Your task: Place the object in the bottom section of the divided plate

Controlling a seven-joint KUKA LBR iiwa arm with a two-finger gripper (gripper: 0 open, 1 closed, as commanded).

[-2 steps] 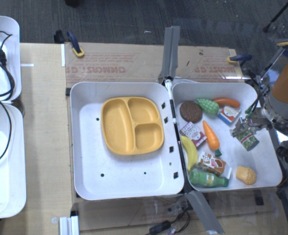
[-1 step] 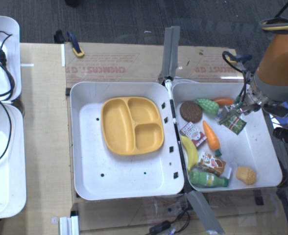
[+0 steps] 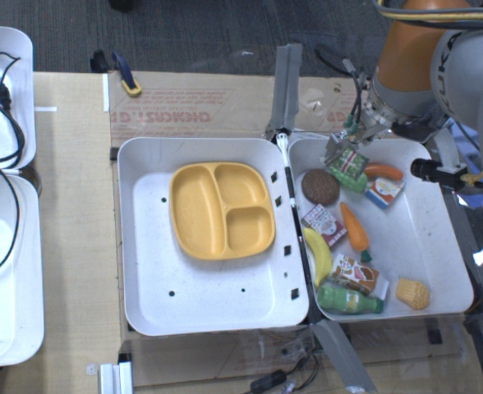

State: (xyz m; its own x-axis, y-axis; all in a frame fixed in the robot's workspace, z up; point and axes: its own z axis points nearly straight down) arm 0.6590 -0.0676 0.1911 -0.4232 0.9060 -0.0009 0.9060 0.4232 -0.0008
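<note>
Red print runs upside down across the cardboard sheet (image 3: 194,105) behind the bins, too faint to read for sure. Grey arm housing (image 3: 463,60) shows part of a dark letter at top right. Packet labels in the right bin (image 3: 439,245) too small to read.

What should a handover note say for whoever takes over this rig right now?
Gripper: over the far end of the right bin, right at a green packet; whether it grips anything cannot be told from this view.
Divided plate: yellow, in the left bin, with nothing in any section.
Also in the right bin: brown cookie, carrot, banana, green bottle, corn.
Done: nothing placed yet.
Left: secure one object, carry it to the plate's bottom section, release.
</note>
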